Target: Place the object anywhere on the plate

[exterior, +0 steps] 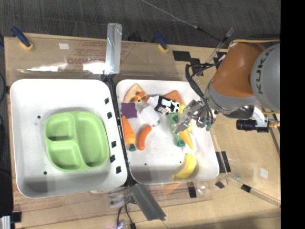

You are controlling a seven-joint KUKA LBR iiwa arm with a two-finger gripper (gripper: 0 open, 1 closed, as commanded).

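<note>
The green plate (pixel 76 140) sits bare in the nine o'clock bin. The pincer (pixel 183 123) hovers over toys at three o'clock; I cannot tell its spread. Nothing's placed yet.

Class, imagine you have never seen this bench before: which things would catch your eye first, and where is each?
First the bright green plate, alone in the left bin. Next the arm with its orange band, reaching in from the right, its pincer low over the right bin. That bin holds a jumble of toy food, including a carrot and a banana.
</note>
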